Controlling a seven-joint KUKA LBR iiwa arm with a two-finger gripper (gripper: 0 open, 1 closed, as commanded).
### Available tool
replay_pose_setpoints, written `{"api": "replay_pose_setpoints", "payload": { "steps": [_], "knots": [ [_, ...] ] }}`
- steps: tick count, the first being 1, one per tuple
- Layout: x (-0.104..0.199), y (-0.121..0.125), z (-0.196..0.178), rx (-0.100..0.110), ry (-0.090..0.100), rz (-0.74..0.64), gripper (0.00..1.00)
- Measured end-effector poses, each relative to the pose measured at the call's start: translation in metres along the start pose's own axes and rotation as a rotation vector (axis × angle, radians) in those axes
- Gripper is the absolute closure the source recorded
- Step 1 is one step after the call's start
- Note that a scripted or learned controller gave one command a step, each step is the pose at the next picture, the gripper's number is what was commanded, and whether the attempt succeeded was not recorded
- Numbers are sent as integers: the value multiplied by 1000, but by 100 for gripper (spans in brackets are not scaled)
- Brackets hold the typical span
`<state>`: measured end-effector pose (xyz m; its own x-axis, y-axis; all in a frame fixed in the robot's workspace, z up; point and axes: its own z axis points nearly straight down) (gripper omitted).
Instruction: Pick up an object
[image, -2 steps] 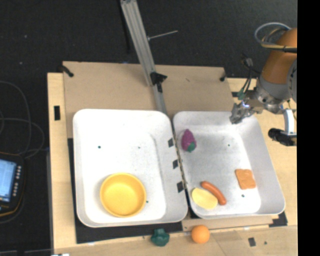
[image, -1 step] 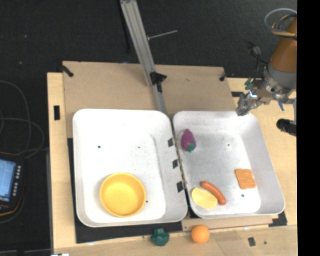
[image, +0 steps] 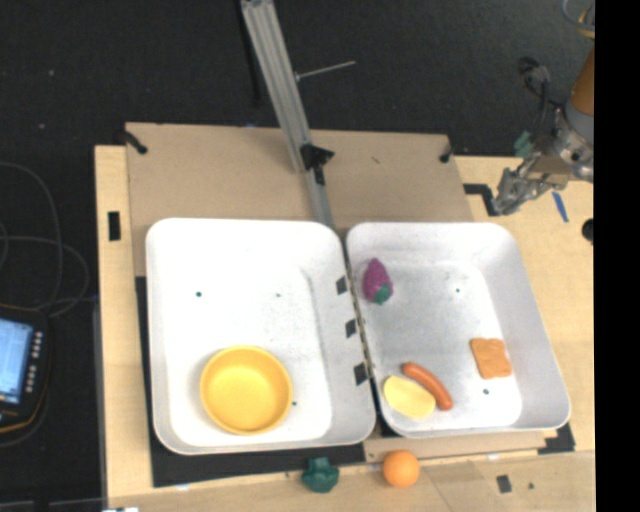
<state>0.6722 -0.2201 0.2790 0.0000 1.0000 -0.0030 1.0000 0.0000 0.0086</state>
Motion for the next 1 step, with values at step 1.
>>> {"api": "replay_pose_setpoints", "payload": {
  "steps": [1],
  "knots": [
    [43,5,4,8,3,-5,100]
  ]
}}
